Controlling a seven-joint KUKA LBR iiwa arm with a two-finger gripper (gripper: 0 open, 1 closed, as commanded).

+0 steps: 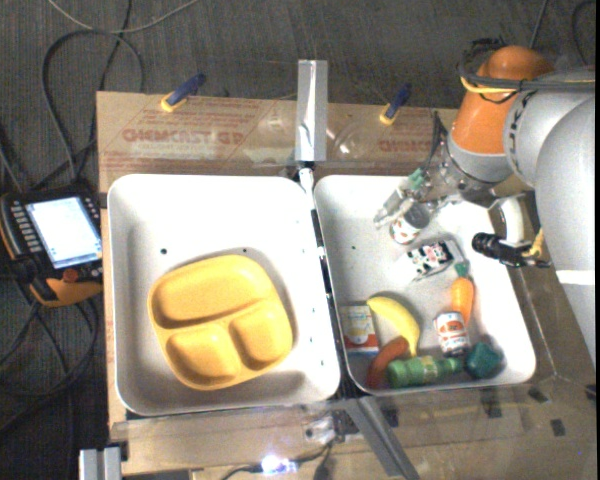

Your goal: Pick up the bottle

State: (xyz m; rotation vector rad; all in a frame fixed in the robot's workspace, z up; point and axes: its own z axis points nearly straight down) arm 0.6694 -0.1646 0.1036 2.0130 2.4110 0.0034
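Observation:
A small bottle [453, 333] with a white cap and a red label stands upright near the front of the right bin [330, 268]. A green bottle [425, 371] lies on its side along that bin's front wall. My gripper [407, 206] hangs over the back of the right bin, well behind both bottles. Right below its tip is a small white and red object [405, 232]; I cannot tell whether the gripper touches it.
The right bin also holds a banana [397, 318], a carrot [463, 294], a patterned white box [430, 256], a small carton [358, 328], a red item [388, 356] and a teal item [486, 358]. A yellow divided tray [223, 318] lies in the left bin [130, 268].

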